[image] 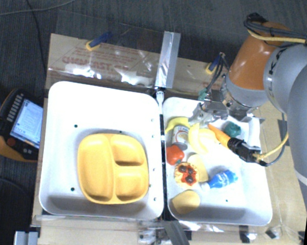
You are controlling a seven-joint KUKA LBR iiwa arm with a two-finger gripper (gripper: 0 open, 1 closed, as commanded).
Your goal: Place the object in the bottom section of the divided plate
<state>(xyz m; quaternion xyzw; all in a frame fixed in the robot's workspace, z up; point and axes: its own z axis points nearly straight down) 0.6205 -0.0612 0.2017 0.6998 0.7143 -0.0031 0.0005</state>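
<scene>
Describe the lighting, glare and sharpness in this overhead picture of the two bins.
Camera view: lighting is bright and even, the white bins nearly washed out; glare streaks the clear plastic sheet behind the left bin; the yellow divided plate casts just a faint shadow; the small items in the right bin look soft-edged, and the arm is large and slightly blurred at the right.

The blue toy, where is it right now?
The blue toy lies in the right bin, towards its right side, just right of the pizza slice and above the tan bread-like piece.
</scene>
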